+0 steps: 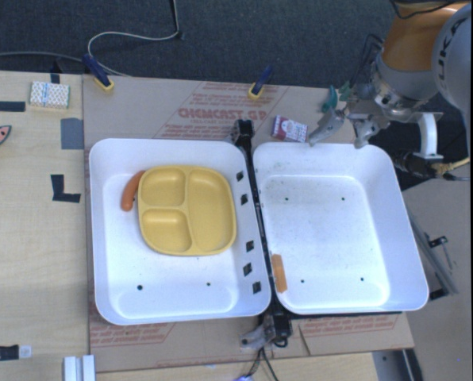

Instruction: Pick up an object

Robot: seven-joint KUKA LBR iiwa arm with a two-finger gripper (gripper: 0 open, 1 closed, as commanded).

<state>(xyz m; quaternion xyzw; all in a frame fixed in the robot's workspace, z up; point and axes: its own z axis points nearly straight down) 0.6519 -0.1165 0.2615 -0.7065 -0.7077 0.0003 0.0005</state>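
Nothing is being held yet: the grey two-finger gripper (340, 131) is being kept open and empty above the right shallow white bin's (395, 236) far rim, with the small orange stick-shaped piece (278, 273) lying untouched.

Dark carpet (221, 22) lies behind a wooden bench (30, 213).

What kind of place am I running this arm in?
Most likely a robotics lab test bench, not a kitchen. Two shallow white bins sit clipped together on printed cardboard, the food is toy-like, a yellow divided plate beside a small sausage, and black tape marks dot the bench.
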